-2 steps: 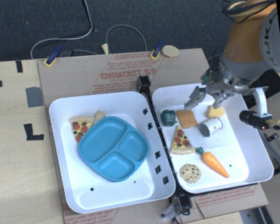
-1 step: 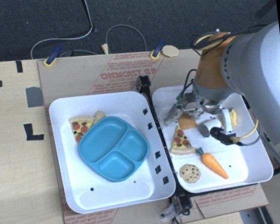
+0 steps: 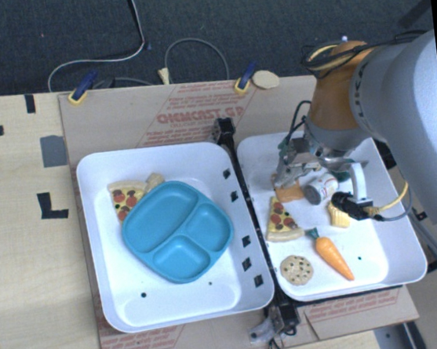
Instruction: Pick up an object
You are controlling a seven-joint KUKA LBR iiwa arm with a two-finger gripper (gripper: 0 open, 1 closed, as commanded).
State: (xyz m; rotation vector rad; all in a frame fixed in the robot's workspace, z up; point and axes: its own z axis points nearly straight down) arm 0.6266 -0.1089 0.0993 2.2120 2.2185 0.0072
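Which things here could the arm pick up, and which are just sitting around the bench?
Pickable, right bin: pizza slice, cookie, carrot, yellow piece. Left bin: blue plate, second pizza slice.

Lying about: cables, blue clamps, cardboard sheet.

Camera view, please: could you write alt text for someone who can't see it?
A grey robot arm reaches into the right white bin, its gripper low above a pizza slice, near a cookie and carrot. The left bin holds a blue divided plate and another pizza slice.
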